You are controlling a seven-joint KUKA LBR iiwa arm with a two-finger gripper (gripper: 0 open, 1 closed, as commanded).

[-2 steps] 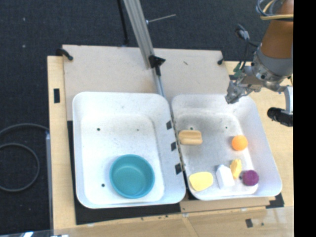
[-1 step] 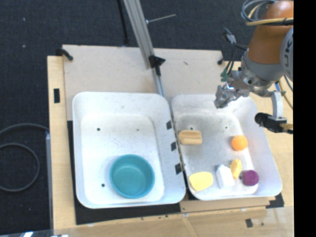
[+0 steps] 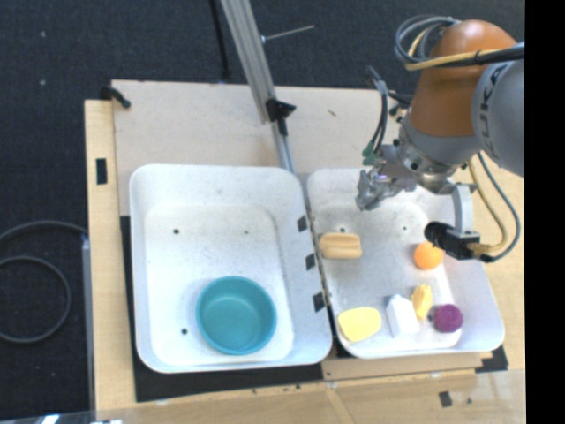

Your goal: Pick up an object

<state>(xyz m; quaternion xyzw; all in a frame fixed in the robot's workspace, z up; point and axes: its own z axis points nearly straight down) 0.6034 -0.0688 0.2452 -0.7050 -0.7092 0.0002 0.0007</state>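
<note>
fingers (image 3: 372, 193): opening cannot be told | over right bin (image 3: 353, 184) | above bread roll (image 3: 340, 246), apart

Two smooth, faintly speckled white plastic bins (image 3: 221, 188) on a matt, pale wood-look bench (image 3: 177, 117); glossy teal plastic bowl (image 3: 235, 314); ribbed bare-metal rail (image 3: 249, 42); shiny orange band (image 3: 459, 69) over matt grey arm casing (image 3: 505, 104); dull metal hand (image 3: 375, 186).
</note>
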